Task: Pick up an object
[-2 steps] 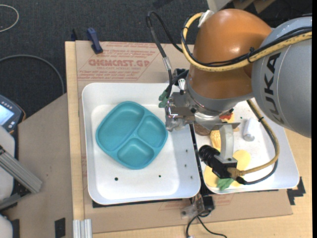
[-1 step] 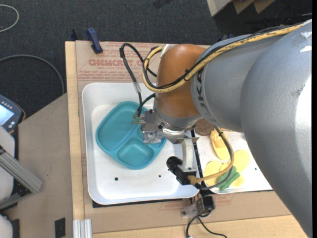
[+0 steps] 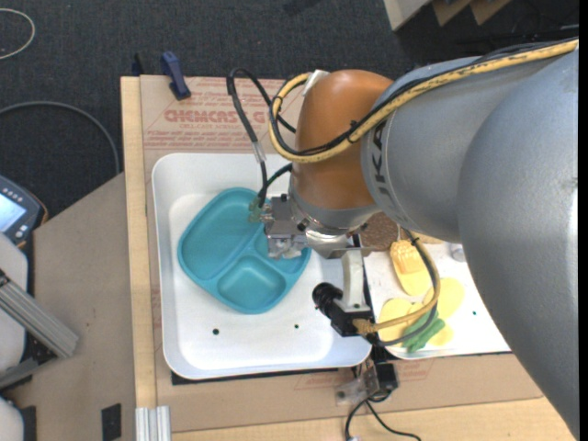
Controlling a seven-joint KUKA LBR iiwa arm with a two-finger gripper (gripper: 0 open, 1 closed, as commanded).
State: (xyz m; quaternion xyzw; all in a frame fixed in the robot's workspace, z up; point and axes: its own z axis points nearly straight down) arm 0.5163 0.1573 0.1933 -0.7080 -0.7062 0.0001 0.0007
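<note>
A teal divided plate [image 3: 225, 260] lies in the left white bin [image 3: 184, 338], toward its back right. My gripper [image 3: 287, 241] hangs under the orange wrist band, right over the plate's right rim. The wrist hides most of the gripper, so I cannot see whether it touches the plate. In the right bin [image 3: 469, 324], partly covered by the arm, lie a yellow oblong toy [image 3: 407, 261], a flat pale-yellow piece [image 3: 401, 316] and a green pod-like thing [image 3: 425, 332].
A brown speckled disc [image 3: 377, 233] peeks out beneath the arm in the right bin. The arm's big grey body covers the right side of the view. A blue clamp [image 3: 175, 74] sits on the cardboard behind the left bin.
</note>
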